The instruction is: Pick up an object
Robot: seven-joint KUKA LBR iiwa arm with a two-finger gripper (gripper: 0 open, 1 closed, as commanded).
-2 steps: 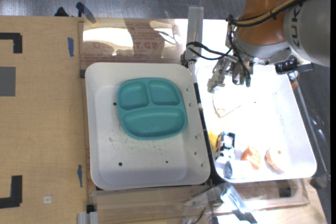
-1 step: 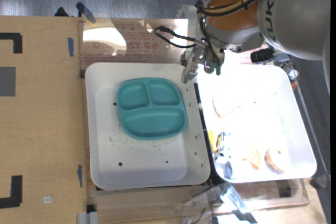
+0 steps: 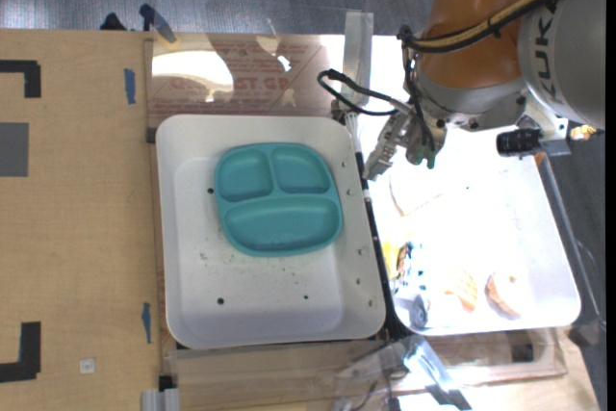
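Brown cardboard is covering the desk [image 3: 67,207] on the left, and two white bins are sitting side by side on it. The right bin [image 3: 539,236] is glowing very bright under the light, so its things are hard to see. Some small things are lying at its near edge: an orange-and-pale piece [image 3: 504,294], a smaller orange bit [image 3: 466,289], and a blue-and-yellow jumble [image 3: 409,269] by the near left corner. Any of these could be the thing to pick up. I cannot tell what each one is.

The claw [image 3: 404,147] is hanging over the far left part of the right bin, close to the wall between the bins. Nothing is sitting between its fingers. I cannot tell if they are wide or narrow, because glare and cables are hiding them.

To do this step well, I think the claw should be moving nearer, stopping right above one small thing, and going straight down with fingers on both sides.

The left bin [image 3: 183,303] is holding a teal plate [image 3: 279,197] with three sections. A black cable [image 3: 351,96] is looping beside the claw. The bin wall and the crowded corner might be getting in the way.
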